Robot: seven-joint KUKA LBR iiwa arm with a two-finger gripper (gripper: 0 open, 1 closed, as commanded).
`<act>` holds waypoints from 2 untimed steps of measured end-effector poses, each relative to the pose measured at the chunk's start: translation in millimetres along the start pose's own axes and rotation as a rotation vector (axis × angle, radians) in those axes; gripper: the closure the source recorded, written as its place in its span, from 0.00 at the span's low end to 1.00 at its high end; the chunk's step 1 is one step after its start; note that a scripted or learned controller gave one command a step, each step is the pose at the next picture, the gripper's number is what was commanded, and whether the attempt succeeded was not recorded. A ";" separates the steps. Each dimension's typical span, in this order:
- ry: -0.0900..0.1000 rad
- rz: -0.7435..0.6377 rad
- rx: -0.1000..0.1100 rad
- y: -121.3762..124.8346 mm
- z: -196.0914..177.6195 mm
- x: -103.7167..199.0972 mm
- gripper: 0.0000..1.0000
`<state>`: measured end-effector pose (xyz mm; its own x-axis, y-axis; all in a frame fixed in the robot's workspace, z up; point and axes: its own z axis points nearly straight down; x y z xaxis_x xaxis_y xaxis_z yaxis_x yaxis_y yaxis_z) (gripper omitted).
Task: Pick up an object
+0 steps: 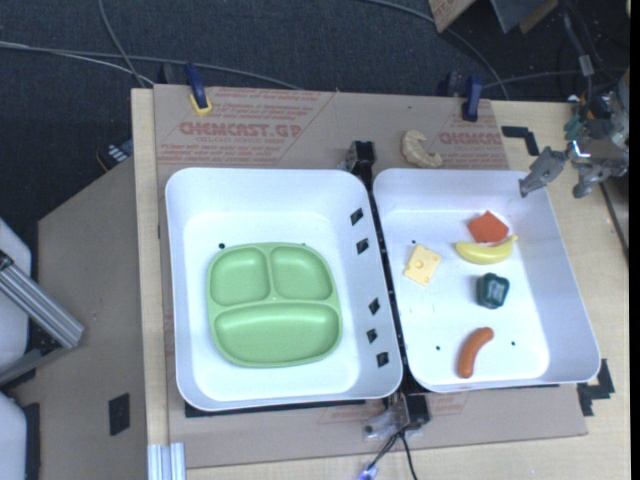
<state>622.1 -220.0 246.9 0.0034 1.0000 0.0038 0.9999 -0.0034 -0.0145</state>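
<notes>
Nearest the camera, in the right bin, an orange-red sausage-shaped toy is seen lying at a slant near the front wall. Just beyond it a small dark green object is placed, and to its left a yellow cheese-like wedge rests on the bin floor, apart from the others. Farther back, a yellow banana lies across the floor, with a red-orange piece touching its far side.

In the left bin a light green divided tray with three compartments is set flat near the middle.

Beyond the bins, a pale beige crumpled object is seen on the cardboard-covered bench, just behind the far left corner of the right bin.

The gripper is found at the far right, above the far right corner of the right bin, well apart from every toy. Whether it is spread or pressed together cannot be told; nothing is seen held by it. The arm's wrist reaches in from the right edge.
</notes>
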 end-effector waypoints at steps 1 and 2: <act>-0.003 -0.004 -0.014 2.3 -9.1 1.2 0.00; -0.002 -0.003 -0.009 -6.8 40.2 3.9 0.00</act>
<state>614.7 -215.9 206.8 0.0002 1.0000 0.0018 1.0000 -0.0001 -0.0050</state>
